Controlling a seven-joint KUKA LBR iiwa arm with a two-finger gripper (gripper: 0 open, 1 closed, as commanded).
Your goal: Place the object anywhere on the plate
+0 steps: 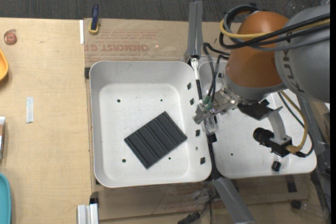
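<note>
While the arm [302, 55] reaches in from the right, the dark ribbed slab [156, 139] lies flat on the floor of the left bin [105, 86]. It sits a little toward the near side of that bin and is turned at an angle, so its corners point at the bin walls. It touches none of the walls and is alone in that bin. A few small dark holes dot the white floor around it.

To the slab's right, well apart from it, the jaws hang over the seam where the left bin meets the right bin [247, 157]. From where I stand they look small and cluttered, and I cannot tell whether they are open or closed, or whether anything is between them. Above them bulges the orange band [257, 55] of the wrist, with yellow and black cables [236, 21] looping over it.

A black cylinder on a bracket [270, 139] shows over the right bin.

Both bins rest on a pale brown tabletop [47, 155]. A blue clamp [94, 17] stands at its far edge, beyond the left bin. Far to the left are a small pale strip [29, 110] and a round pinkish disc [10, 36].
</note>
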